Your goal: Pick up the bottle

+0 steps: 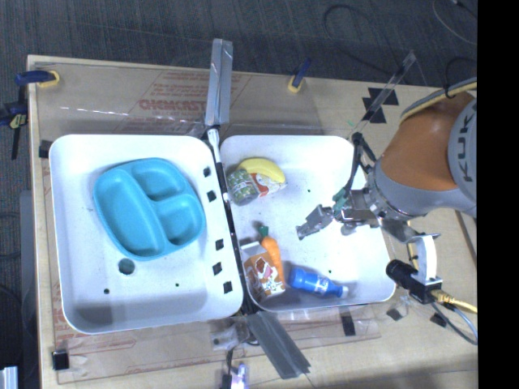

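The bottle (315,282) is blue with a white cap and lies on its side near the front wall of the right bin (324,148), cap pointing right. My gripper (310,224) hangs over the middle of that bin, behind the bottle in the view and apart from it. Its fingers point left and stand open with nothing between them. The grey arm with its orange band (426,148) reaches in from the right.
In the right bin, a carrot (273,252) and a snack pouch (263,275) lie just left of the bottle. A banana (261,168) and a green packet (242,185) sit at the back left. The left bin holds a blue divided tray (150,205).
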### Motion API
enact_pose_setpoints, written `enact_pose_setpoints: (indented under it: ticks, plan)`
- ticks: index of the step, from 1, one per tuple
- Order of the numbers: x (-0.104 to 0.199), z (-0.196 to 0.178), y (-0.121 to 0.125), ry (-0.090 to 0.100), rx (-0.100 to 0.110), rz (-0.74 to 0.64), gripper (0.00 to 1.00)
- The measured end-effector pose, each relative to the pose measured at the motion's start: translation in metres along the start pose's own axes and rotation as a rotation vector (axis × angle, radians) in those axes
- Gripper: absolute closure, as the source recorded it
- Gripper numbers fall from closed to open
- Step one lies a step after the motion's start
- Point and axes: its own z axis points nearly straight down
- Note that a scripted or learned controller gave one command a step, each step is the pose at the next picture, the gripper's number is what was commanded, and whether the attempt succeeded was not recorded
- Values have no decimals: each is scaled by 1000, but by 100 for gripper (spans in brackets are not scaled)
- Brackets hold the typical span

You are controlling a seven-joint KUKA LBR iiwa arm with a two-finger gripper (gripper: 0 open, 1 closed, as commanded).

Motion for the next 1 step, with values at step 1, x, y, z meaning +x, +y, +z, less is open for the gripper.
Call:
enact_pose_setpoints:
  ticks: [1]
  plan:
    - [5, 116, -3, -2, -7, 161, 0]
